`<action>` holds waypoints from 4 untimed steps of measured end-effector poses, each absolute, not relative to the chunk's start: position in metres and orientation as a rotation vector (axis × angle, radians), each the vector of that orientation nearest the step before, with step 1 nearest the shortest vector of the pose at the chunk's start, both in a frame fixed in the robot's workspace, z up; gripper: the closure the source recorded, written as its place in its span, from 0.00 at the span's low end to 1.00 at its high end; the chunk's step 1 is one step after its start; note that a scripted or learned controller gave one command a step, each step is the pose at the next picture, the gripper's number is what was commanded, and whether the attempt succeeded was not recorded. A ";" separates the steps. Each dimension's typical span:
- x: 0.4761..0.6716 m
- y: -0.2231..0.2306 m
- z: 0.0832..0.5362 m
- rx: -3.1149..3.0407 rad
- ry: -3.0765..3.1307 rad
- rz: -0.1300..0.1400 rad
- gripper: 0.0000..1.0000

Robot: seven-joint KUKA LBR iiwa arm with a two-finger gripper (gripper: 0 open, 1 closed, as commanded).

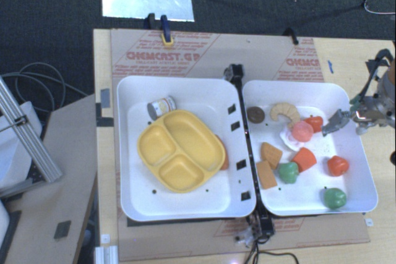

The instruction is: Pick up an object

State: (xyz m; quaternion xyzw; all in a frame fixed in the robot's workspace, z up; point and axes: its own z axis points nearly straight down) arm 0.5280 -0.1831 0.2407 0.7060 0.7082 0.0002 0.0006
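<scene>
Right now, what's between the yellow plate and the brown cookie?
In the camera view, the bins' white walls, carrying black clips, lie between the yellow plate and the brown cookie.

— What colours sit in the left bin point(133, 151)?
— The bin is white. It holds a yellow divided tray point(180, 149) and a small grey can point(161, 107) with a pale label.
— And the right bin point(356, 151)?
— White too. A brown round cookie point(255, 114), a tan croissant point(284, 111), a pink ball point(302, 131), two orange wedges point(268, 164), red pieces point(337, 165), and two green ones point(335, 197).
— The desk point(105, 195)?
— Pale tan, under cardboard point(185, 52) printed with red lettering.
</scene>
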 end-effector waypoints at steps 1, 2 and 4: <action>0.529 -0.183 0.252 2.211 2.226 0.004 1.00; 0.501 -0.131 0.247 2.213 2.231 0.002 1.00; 0.487 -0.084 0.233 2.214 2.229 0.002 1.00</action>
